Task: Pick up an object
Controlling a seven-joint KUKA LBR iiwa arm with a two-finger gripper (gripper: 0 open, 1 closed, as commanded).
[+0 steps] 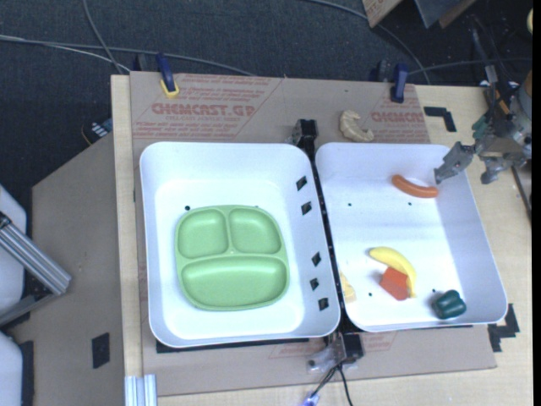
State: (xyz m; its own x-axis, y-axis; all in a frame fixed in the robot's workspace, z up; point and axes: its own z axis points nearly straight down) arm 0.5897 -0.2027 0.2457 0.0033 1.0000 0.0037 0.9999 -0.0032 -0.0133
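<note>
The right bin [372, 227] holds an orange sausage [414, 186] near its far right corner. A yellow banana [395, 261] lies toward the front with a red block [394, 284] touching it, and a dark green pepper [448, 304] sits in the front right corner. My gripper [470, 167] hangs over the bin's far right rim, just right of the sausage. Its two fingers are spread, so it is open with nothing between them.
The left bin [161, 227] carries a green divided plate [232, 256]. A tan lump [355, 125] rests on the bench behind the right bin. A small yellowish scrap [347, 290] lies at the divider between the bins. Blue clamps [167, 76] hold the board's far edge.
</note>
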